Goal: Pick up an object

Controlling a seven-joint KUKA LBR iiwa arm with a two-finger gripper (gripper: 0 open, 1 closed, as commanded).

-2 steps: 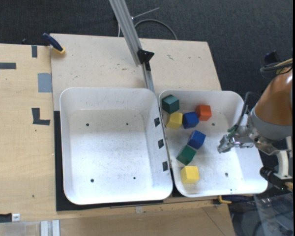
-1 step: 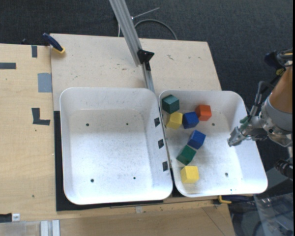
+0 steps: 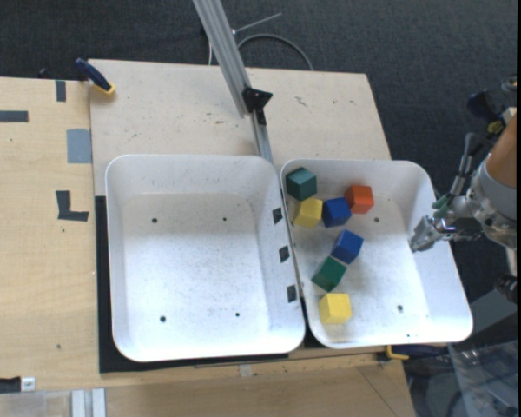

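Note:
The right bin (image 3: 434, 315) holds several small cubes. A teal cube (image 3: 301, 182), a yellow cube (image 3: 308, 213), a blue cube (image 3: 336, 211) and an orange cube (image 3: 359, 198) cluster near its back left. Lower down lie another blue cube (image 3: 347, 245), a green cube (image 3: 329, 274) and a yellow cube (image 3: 335, 307). My gripper (image 3: 424, 235) hangs over the right bin's right wall, well to the right of the cubes, with nothing seen in it.
The left bin (image 3: 122, 259) adjoins the right one. A slanted metal rail (image 3: 226, 46) crosses the bench from the top toward the gap between the bins. A blue and yellow clamp (image 3: 95, 76) lies at the bench's back left.

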